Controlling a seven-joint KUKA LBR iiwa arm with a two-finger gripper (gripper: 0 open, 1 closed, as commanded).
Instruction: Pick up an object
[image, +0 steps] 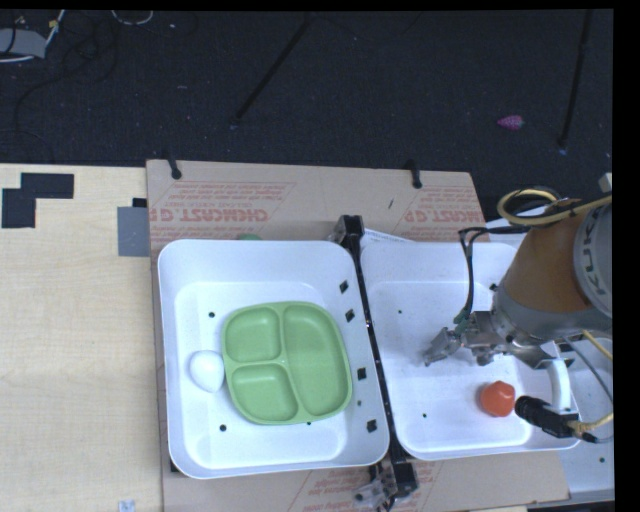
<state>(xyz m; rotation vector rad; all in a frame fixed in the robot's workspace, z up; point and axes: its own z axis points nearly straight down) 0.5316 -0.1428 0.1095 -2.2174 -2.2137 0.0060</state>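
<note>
1. The gripper (452, 345) hangs over the right bin (420, 290), near its middle; whether its fingers are spread or clenched, I cannot tell.
2. The orange ball (497, 398) lies near that bin's front right corner, apart from the gripper.
3. Descending here would likely close on nothing; a round ball may also roll off.

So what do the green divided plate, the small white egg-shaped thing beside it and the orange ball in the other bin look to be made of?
Green three-compartment plate: likely moulded plastic, given its even colour, rounded ridges and soft sheen.
White egg-shaped object: smooth and matte; plastic or real shell, the picture cannot settle it.
Small orange ball: smooth with a faint highlight, probably plastic or rubber; too small to be sure.
</note>
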